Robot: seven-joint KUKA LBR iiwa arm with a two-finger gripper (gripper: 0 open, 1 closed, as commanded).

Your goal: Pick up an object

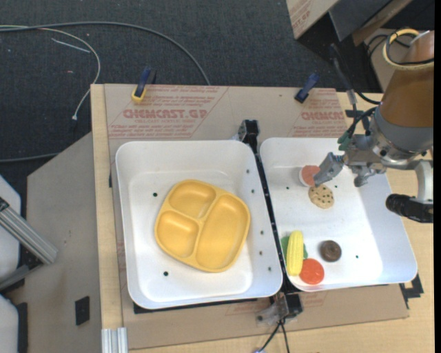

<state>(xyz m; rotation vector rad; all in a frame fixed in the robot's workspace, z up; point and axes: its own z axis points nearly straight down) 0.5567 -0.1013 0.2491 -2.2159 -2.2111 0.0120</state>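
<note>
Sitting in left bin (131, 165): yellow plate (202, 225)

end effector (342, 173) low, fingers spread apart

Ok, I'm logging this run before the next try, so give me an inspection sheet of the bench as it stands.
Surface: cardboard-covered bench bearing a left bin and a right bin, held by blue clamps.
Job's things: in the right bin, a cookie, a pinkish-red disc, a corn cob, a tomato and a brown donut.
Clutter: a yellow divided plate in the left bin.
Grippers: hand above the right bin's far side, fingers apart, holding nothing.
Cables: grey cables on the dark floor; a cable at the near edge.
Surroundings: dark carpet, a cardboard box.
</note>
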